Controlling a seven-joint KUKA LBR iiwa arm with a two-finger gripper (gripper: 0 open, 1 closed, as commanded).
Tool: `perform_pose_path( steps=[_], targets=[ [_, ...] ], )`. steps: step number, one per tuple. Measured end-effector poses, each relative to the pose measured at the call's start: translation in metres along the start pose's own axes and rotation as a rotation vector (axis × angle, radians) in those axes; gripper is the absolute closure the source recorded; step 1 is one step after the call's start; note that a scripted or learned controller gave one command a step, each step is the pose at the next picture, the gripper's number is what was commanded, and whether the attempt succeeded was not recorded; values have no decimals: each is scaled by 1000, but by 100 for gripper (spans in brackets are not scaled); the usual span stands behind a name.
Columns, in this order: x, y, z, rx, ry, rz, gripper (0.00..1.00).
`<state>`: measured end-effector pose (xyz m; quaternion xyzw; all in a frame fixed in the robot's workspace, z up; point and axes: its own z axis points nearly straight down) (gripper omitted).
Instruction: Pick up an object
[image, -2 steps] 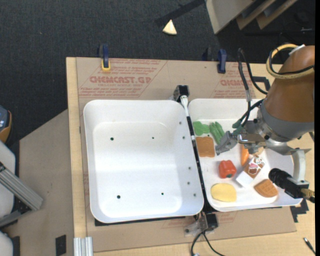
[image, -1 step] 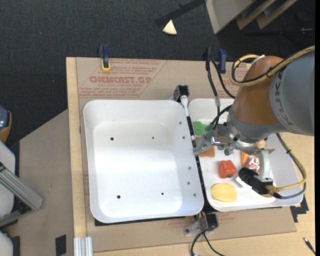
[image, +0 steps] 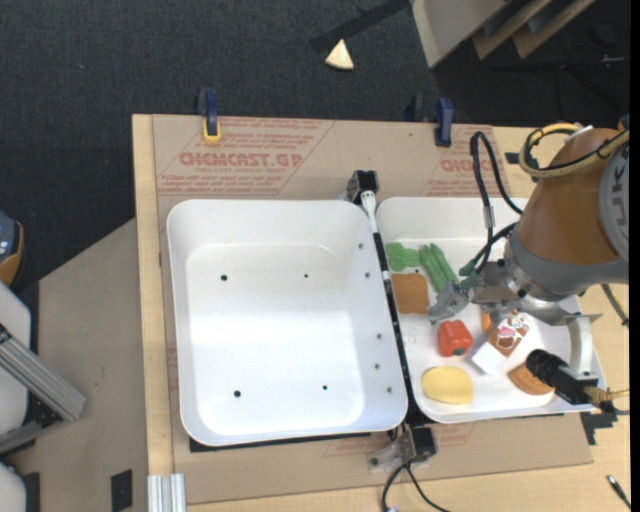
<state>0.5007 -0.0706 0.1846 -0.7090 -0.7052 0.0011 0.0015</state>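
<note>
Camera view: gripper (image: 452, 303) just above red pepper (image: 454, 338)

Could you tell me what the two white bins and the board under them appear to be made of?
The bins look like smooth, slightly glossy white plastic, with rounded moulded corners and soft reflections. The board looks like matt tan cardboard or paper-faced sheet, with red printed lettering and clamps on its far edge; which one is unclear.

Bright, even overhead light washes out the white bins (image: 280, 330), shadows stay soft, and focus is slightly soft.
</note>
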Motion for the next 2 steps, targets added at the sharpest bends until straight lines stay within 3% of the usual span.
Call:
perform_pose_path(
  steps=[1, 2],
  targets=[
    [-37, 29, 105, -1, -1, -1, 0],
    [-35, 30, 89, -6, -1, -4, 100]
  ],
)
